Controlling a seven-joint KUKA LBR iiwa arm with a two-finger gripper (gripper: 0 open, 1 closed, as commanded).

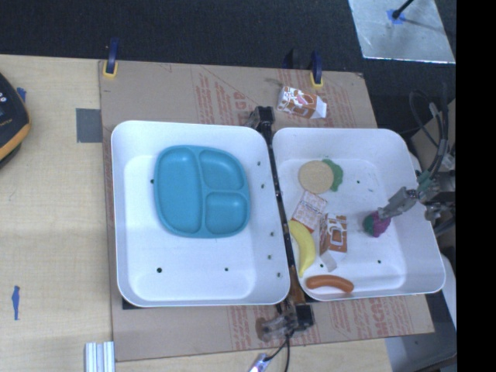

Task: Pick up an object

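Observation:
My gripper (394, 204) reaches in from the right edge, low over the right side of the right bin (387, 142). Its tip sits right against the upper right of a small purple and green toy (375, 225) on the bin floor. Whether it touches the toy is unclear. Further left in that bin lie a round tan burger with a green leaf (318, 176), two small packets (310, 209) (335, 232), a yellow banana (303, 245) and an orange-brown sausage (329, 284).
The left bin (132, 208) holds a blue divided plate (202, 191). A snack packet (301, 103) lies on the cardboard behind the bins. Cables and arm parts (435, 184) crowd the right edge. A yellow and black device (9, 122) sits far left.

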